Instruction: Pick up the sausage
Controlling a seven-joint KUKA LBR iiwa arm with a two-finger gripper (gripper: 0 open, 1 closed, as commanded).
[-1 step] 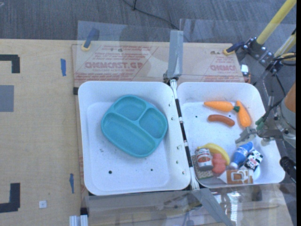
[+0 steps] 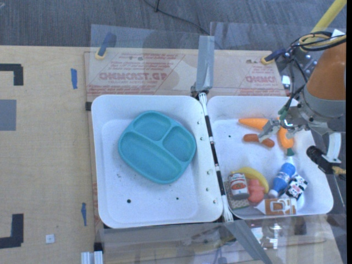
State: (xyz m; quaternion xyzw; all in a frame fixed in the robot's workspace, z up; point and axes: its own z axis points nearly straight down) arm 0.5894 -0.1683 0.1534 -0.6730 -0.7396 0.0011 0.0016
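Hovering in the right bin [image 2: 220, 111], the end effector [image 2: 271, 130] stood spread just above the sausage [image 2: 258, 139], gripping nothing. Two carrots [image 2: 254, 123] crowded close; the fingers risked clamping a carrot or nudging the sausage aside.

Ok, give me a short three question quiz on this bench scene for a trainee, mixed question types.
1. True or false: the teal plate lies in the same bin as the sausage.
2. Which lies nearest the hand? A) can B) sausage C) banana
3. Fill in: the blue bottle stands in the ___ bin as the camera sees it.

Key
1. False; the plate is in the left bin, the sausage in the right one.
2. B
3. right
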